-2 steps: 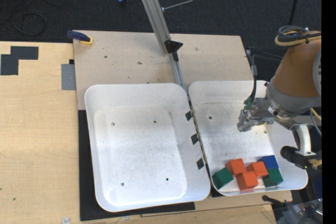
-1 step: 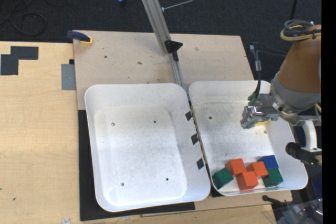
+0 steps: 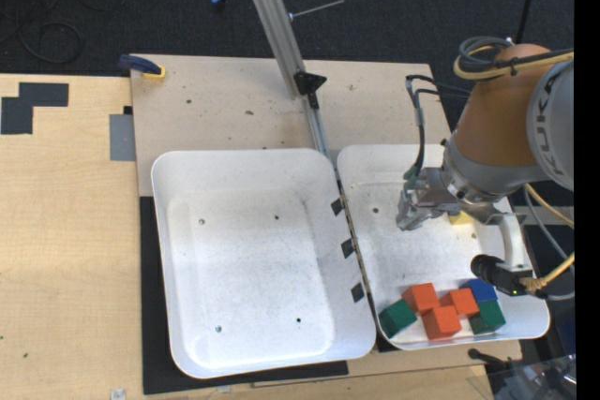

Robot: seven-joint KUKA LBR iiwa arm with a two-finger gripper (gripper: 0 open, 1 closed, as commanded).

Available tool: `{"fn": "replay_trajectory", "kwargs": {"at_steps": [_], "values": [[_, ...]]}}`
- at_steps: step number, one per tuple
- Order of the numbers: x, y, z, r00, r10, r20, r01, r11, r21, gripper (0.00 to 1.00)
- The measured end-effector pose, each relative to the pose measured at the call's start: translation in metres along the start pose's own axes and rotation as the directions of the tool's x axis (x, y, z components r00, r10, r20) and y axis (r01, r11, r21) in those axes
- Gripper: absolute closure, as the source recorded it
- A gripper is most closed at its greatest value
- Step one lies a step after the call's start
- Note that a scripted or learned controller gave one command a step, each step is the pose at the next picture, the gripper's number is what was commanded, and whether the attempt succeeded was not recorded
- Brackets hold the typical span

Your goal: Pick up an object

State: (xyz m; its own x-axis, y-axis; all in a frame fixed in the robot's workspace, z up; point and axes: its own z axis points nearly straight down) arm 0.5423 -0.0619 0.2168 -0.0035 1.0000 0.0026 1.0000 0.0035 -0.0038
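A: Where is the grey arm with the orange band point(image 3: 502, 112)?

B: It reaches in from the right, over the right-hand shallow white plastic bin point(image 3: 375, 166). Its metal two-finger end effector point(image 3: 413, 213) hangs over the upper middle of that bin's floor.

A: Is it open or closed?

B: I cannot tell; the tip is small and blurred against the white floor. Nothing shows between its parts.

A: And the objects to pick?

B: They cluster in the near right corner of the same bin, well apart from the end effector. There are three orange blocks: one point(image 3: 422, 297) to the left, one point(image 3: 463, 301) to the right, one point(image 3: 442, 321) in front. A green block point(image 3: 397, 317) lies just left of them, a blue block point(image 3: 483, 289) sits behind on the right, and a dark green block point(image 3: 487, 318) is at the right end. They look packed together, touching.

A: The other bin?

B: The left-hand shallow white plastic bin point(image 3: 187, 171) sits beside it on the pale wooden worktop point(image 3: 216, 103), their rims meeting in the middle.
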Motion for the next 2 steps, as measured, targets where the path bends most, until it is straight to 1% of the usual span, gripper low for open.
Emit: {"fn": "replay_trajectory", "kwargs": {"at_steps": [1,2], "values": [[0.06,0.005,-0.002,1.0,-0.001,0.0,0.001,1.0,-0.001,1.0],[0.117,0.015,0.004,1.0,-0.002,0.001,0.002,1.0,-0.001,1.0]]}}
